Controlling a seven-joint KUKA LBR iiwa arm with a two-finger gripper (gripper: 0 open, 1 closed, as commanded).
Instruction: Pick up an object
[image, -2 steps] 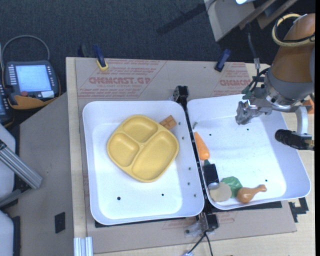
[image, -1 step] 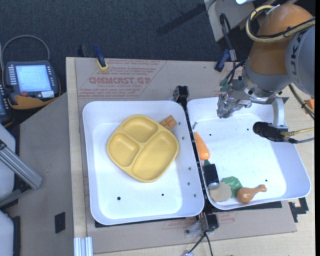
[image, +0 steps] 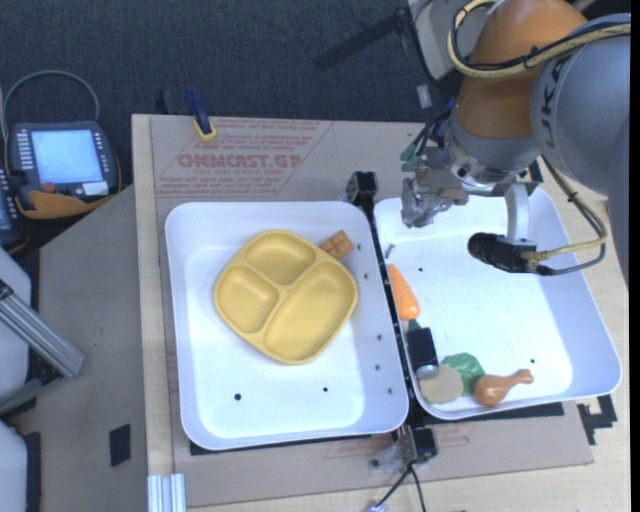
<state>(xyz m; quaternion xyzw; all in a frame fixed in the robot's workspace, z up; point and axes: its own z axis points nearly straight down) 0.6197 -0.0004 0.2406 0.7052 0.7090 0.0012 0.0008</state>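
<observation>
A brown board (image: 250, 150) printed with red lettering is laid over the surface, and two white bins are set side by side on it. At the far left a pendant (image: 62, 160) with a lit screen is seen, its cable looped above it; dark floor is seen beyond the board. In the left bin (image: 200, 400) a yellow divided plate (image: 287, 295) is placed, with a small brown block (image: 337, 244) touching its far edge. In the right bin (image: 560, 330) an orange carrot (image: 403, 291) lies along the left wall, a black block (image: 421, 348) just below it, and a pale disc (image: 440, 384), a green piece (image: 466, 365) and a drumstick (image: 503, 384) are clustered in the near corner. The arm (image: 520, 80) is reached in from the upper right, and the jaws (image: 425, 205) are hung over the right bin's far left corner, above the carrot; whether they are wide or narrow cannot be told. A black part (image: 500, 250) is projected beside them.
</observation>
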